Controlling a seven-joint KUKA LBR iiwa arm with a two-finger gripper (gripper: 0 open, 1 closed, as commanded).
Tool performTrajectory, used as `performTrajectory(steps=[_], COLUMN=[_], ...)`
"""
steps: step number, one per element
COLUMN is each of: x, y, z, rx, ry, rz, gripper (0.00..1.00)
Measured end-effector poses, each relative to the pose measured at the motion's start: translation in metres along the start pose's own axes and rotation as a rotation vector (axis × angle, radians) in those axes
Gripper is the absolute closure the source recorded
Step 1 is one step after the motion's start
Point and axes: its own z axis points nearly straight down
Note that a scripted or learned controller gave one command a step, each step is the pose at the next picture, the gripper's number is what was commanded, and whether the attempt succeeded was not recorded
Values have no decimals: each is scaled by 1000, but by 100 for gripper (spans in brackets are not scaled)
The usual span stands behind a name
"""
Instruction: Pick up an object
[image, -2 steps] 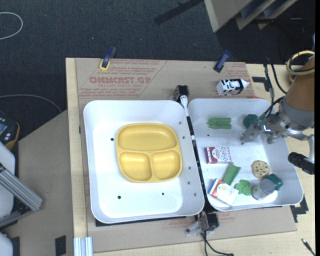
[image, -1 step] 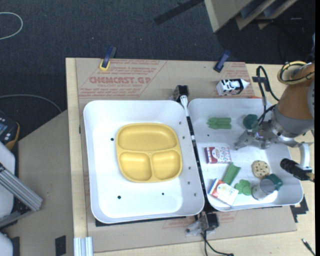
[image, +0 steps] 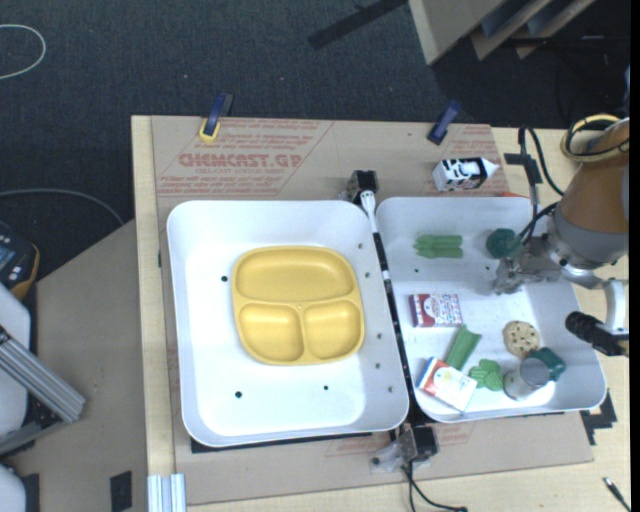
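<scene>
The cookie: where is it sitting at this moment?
The cookie lies in the right bin, toward its near right part, just above the grey can and right of the red and white packet.

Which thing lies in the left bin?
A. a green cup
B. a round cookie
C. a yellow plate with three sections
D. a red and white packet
C: the yellow plate rests in the left bin, while the cookie and the red and white packet lie in the right bin.
</scene>
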Motion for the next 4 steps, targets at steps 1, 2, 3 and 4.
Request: performTrajectory(steps=[1,2,3,4], x=[9,5,5,52], y=[6,-1,0,-19], z=[-55,-114,-131,-138], rx=[-6,-7,-5,3], ry=[-2,-3,-2,4], rz=[-2,0,-1,-5], gripper=[100,100,100,100])
